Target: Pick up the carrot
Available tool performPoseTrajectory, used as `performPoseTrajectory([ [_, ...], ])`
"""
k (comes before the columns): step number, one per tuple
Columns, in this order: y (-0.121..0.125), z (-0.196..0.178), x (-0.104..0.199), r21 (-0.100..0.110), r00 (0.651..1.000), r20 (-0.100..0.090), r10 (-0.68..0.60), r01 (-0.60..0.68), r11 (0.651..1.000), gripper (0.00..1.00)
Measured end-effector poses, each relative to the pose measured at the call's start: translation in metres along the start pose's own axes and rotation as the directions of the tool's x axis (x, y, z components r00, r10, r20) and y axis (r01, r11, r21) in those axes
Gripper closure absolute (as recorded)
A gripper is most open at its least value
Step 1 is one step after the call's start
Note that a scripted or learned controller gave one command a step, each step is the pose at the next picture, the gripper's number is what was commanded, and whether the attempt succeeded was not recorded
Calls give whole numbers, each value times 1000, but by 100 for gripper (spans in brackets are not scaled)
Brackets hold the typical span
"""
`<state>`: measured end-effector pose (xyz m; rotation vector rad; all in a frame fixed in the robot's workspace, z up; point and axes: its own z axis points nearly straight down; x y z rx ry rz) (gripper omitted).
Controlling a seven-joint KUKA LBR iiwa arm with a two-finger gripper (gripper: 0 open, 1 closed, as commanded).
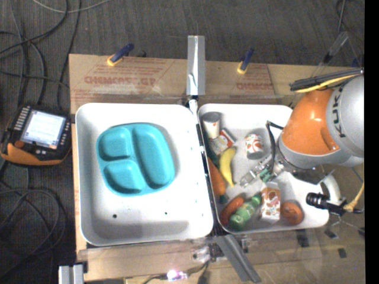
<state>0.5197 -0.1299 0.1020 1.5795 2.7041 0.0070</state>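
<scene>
The carrot [217,181] is an orange tapered piece lying along the left wall of the right bin [278,112], just below and left of a yellow banana [227,163]. My gripper [264,173] hangs low over the middle of that bin, to the right of the carrot and apart from it, with the banana between them. The grey arm with its orange band [311,129] covers the bin's right side. Nothing shows in the gripper.
Around the carrot lie a white cup [211,125], a red-and-white packet [222,141], a reddish sausage-like piece [232,206], a green item [243,215], a small carton [270,203], a white-and-orange ball [253,144] and a brown round item [291,213]. The left bin [89,218] holds a blue sectioned plate [137,157].
</scene>
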Motion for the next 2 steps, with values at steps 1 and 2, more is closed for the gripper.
performPoseTrajectory([
  [1,-16,7,42,8,905,-2,426,-426,905,100],
  [2,24,-81,110,14,864,0,503,-503,864,100],
])
